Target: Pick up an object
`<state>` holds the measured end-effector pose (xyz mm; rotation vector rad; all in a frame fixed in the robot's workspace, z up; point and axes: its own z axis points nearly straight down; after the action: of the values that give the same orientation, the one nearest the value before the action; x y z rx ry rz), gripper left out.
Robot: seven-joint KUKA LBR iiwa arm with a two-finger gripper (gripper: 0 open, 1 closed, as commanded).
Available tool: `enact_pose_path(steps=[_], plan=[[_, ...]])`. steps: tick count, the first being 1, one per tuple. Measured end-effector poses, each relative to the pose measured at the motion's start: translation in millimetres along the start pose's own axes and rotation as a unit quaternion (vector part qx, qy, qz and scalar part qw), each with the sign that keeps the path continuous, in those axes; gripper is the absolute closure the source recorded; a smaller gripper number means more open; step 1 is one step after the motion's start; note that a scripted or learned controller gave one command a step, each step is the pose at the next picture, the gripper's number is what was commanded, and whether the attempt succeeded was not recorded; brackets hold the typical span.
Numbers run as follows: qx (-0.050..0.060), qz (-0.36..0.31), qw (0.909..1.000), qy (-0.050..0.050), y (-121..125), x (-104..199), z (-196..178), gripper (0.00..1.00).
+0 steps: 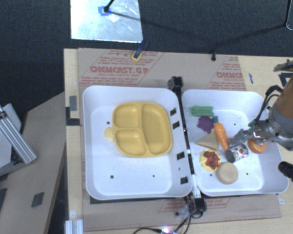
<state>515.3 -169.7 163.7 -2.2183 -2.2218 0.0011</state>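
The right bin (254,184) holds several toy foods. A green piece (201,110) and a purple piece (205,124) lie at its far left, with an orange carrot (220,135) and a tan wedge (209,141) below them. A red and yellow piece (210,160) and a round tan bun (227,173) lie nearer the front. My gripper (236,146) is low in this bin, right against a small red and white can (240,152). An orange ring-shaped piece (257,146) lies just behind the gripper under the wrist.
The left bin (95,179) holds a yellow divided plate (139,128). A black divider with clips (183,135) runs between the bins. The arm's wrist (283,116) hangs over the right bin's right rim.
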Motion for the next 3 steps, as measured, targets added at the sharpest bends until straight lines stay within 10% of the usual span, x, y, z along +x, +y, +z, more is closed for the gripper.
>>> enact_pose_path(steps=[2, 3], plan=[[-0.016, 0.0, 0.9999, -0.006, 8.2, -11.4, 59.4, 0.0], [-0.015, 0.001, 0.9999, -0.005, 7.8, -10.9, 50.7, 1.0]])
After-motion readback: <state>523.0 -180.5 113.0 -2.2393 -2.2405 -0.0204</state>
